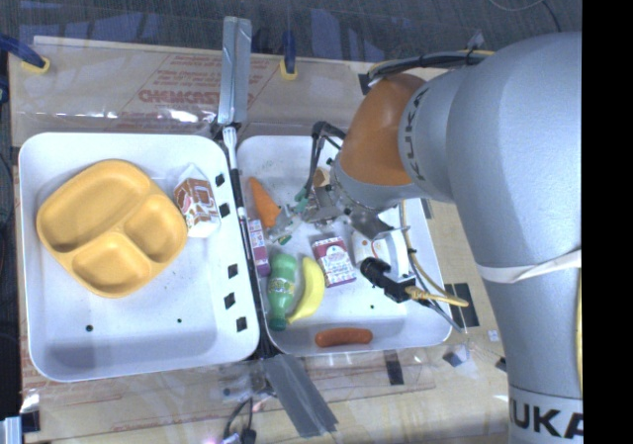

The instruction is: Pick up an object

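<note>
Nearest the camera, the grey arm (514,195) fills the right side, its orange band (381,131) seen above the right bin (430,333). Below the band the hand (315,203) is lowered into that bin's upper middle, just beside the carrot (263,203); whether it is spread or pressed together cannot be told, since it is masked by the wrist and cabling.

Several things are seen in the right bin. A sausage (343,337) lies near the front wall. A green bottle (283,286) and a banana (311,290) lie side by side, touching, toward the left wall. A small red carton (334,260) rests just right of the banana, close under the wrist. A thin pink stick-like item (258,244) (too small to identify) lies along the left wall, below the carrot, which is set at a slant.

In the left bin (59,353), a yellow divided plate (109,224) is placed toward the left, and a small milk carton (198,203) lies just beside its right edge, near the wall between the bins.

Both bins are carried by a tabletop (148,86) covered with clear sheeting.
</note>
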